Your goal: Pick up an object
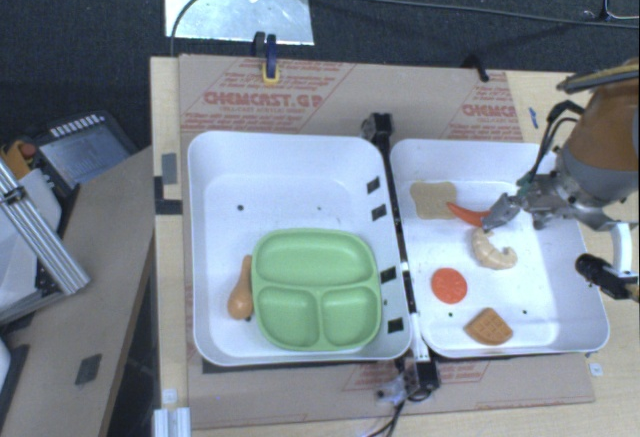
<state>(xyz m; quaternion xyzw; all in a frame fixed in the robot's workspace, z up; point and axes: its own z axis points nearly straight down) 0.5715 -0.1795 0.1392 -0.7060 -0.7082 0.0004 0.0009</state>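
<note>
While the grey arm (600, 160) with its orange band is reaching in from the right, its gripper (502, 212) is hanging low over the right-hand white bin (580, 320), at that bin's upper middle. Whether the gripper is open or closed cannot be told, and nothing can be seen held in it.

Right at the gripper's tip, an orange carrot-shaped piece (466, 214) is lying, its narrow end pointing away to the left; whether the two are touching cannot be told. Just beyond that, further left, a pale tan slice like bread (433, 199) is lying flat beside the bin's left wall. Just below the gripper, a curled beige piece shaped like a shrimp (494, 252) is resting on the bin floor. Lower and a little left, a round red slice (449, 285) is sitting — and below that, near the front rim, a brown waffle-textured wedge (488, 327).

Well away to the gripper's left, the second white bin (215, 185) is holding a green divided plate (316, 287) with three compartments, lying flat in the bin's front half. Touching the plate's far left edge, a tan drumstick-shaped piece (241, 292) is lying on the bin floor.
</note>
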